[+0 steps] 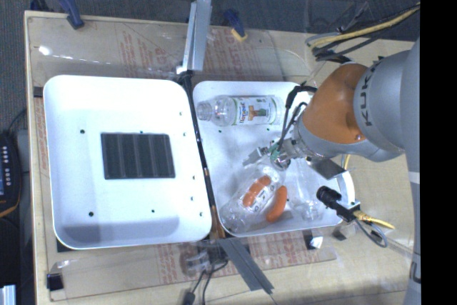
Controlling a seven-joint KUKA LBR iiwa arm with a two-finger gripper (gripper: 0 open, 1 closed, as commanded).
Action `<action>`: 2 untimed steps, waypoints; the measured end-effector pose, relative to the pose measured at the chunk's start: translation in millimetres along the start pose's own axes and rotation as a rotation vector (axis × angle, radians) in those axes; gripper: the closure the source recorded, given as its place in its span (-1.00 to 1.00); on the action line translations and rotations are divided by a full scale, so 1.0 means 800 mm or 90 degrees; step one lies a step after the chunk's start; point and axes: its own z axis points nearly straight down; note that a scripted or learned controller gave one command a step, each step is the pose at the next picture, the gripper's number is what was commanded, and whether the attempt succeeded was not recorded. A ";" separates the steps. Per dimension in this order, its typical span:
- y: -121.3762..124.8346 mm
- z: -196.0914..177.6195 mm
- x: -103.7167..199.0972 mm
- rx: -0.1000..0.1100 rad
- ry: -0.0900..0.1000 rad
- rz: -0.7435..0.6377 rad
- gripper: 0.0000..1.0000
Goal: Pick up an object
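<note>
Inspection of the bench finds 1 arm [389,100] entering from the right of the camera view, its grey link lying across the right bin's [223,153] near-right corner. The orange band [332,118] sits above the bin's right-hand wall, and the wrist points down and leftward into the bin. The gripper [278,156] stands low over the middle of the right bin, just above a crumpled clear plastic wrapper [250,198]. How far it is parted cannot be told from this angle, as the wrist hides it, and nothing can be seen held in it. The right bin holds 3 identifiable items. A clear bottle [239,111] with a pale label lies on its side along the far wall, cap toward the left, apart from the gripper. The clear wrapper lies in the near half with an orange piece inside it. An orange-red oblong item [278,203] lies just beside the wrapper on its right, close to the near wall. The left bin [71,118] holds 1 dark ribbed rectangular panel [138,156], lying flat at its centre, well apart from the arm. 2 blue clamps [71,11] grip the far edge of the bench.
</note>
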 end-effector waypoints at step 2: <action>0.001 -0.015 -0.016 0.042 0.040 -0.082 -1.00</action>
